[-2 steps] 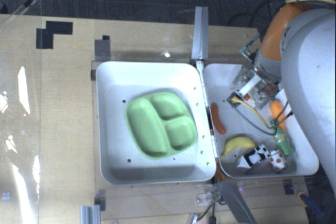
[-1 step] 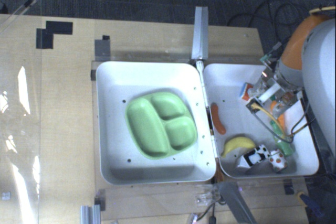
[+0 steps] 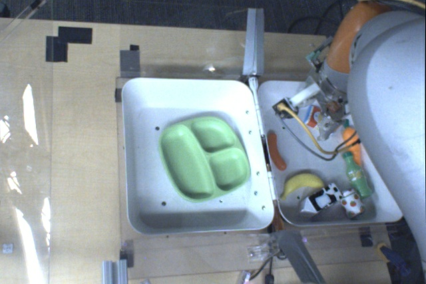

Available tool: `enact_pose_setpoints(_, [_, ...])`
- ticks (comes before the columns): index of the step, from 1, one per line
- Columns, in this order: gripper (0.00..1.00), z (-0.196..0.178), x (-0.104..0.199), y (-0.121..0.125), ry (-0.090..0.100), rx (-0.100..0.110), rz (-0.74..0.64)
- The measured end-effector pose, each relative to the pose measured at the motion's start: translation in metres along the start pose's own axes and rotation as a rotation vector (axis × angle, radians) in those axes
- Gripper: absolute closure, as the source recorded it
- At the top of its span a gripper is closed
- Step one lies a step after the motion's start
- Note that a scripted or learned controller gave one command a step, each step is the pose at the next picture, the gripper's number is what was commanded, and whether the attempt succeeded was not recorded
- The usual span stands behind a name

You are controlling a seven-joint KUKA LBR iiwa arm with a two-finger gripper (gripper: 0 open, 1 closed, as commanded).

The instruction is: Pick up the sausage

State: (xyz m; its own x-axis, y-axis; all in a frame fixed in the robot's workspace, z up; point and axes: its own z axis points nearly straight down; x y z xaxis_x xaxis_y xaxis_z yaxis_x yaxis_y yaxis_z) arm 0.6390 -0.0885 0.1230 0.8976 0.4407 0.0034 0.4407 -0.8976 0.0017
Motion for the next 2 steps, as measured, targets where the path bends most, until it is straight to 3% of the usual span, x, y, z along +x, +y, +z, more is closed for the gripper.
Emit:
enact_pose_setpoints(1, [0.00,0.000,-0.098,0.030,0.000,0.000,-0.110])
enact_pose_setpoints(2, [0.00,0.028,-0.048,-0.007,-0.001,0.002,0.060])
